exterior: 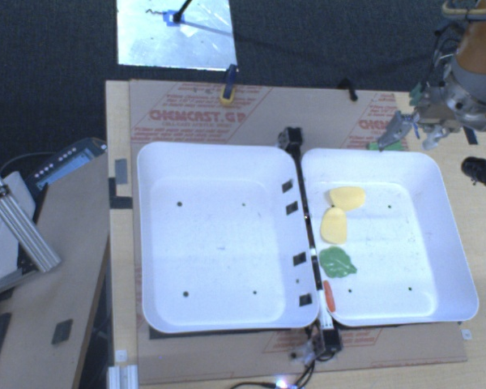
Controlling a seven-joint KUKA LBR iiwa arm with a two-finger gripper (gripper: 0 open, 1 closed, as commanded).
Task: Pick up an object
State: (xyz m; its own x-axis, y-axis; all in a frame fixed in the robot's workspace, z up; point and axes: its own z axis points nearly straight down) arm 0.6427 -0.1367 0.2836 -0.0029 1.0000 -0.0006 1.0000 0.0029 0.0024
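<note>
The right bin (449, 241) holds two yellow pieces, one (346, 197) just above the other (334, 226), both near its left wall. Below them lies a green leafy piece (336, 262), and a small red piece (329, 296) rests by the divider. My gripper (411, 134) hangs above the back rim of the right bin, near its far right corner, well away from these pieces. Its fingers stand spread apart and open. A small green bit (386, 143) shows at the left fingertip; I cannot tell whether it is a loose object.
The left bin (158, 217) sits beside the right one on a cardboard sheet (194, 112). A shiny metal plate (174, 23) lies behind the bins, and a yellow and blue clamp (227, 87) stands at the sheet's back edge. A grey device (65, 160) and a metal rail (16, 225) lie to the left.
</note>
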